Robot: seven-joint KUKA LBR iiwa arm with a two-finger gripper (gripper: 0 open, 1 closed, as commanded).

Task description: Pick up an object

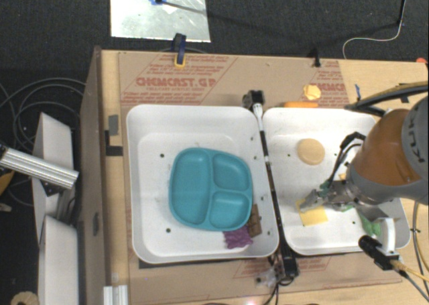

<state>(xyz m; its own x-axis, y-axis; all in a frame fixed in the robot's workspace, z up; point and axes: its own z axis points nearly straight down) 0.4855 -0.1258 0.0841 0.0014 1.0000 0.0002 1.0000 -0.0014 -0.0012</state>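
At far left of the table point(100, 163), cables and a metal rail lie off the work area. Left bin point(144, 126): a teal divided plate point(211, 190) lies flat near its middle; a purple scrap point(236, 238) and a small brown piece point(255, 222) sit at the plate's lower right edge, close to the bin's front wall. Between the two bins runs a dark divider strip.

Right bin point(281, 129): a round tan disc point(311, 151) rests toward the back, well apart from the arm's tip. A yellow flat piece point(313, 216) lies nearer the front, and the gripper point(320, 198) sits low, directly over or touching its upper edge (contact cannot be confirmed from this angle). A green item point(370, 224) lies partly under the arm near the right wall. An orange object point(300, 104) lies outside the bin, on the cardboard behind it.

Gripper state: cannot tell, since the tip is small and dark against the bin floor. Nothing can be seen clamped in it.

Step in hand, by judgement: final approach or grasp attempt on the yellow piece. Next move calls for a firm closure on it, then a straight lift; a thin flat piece may slip out.
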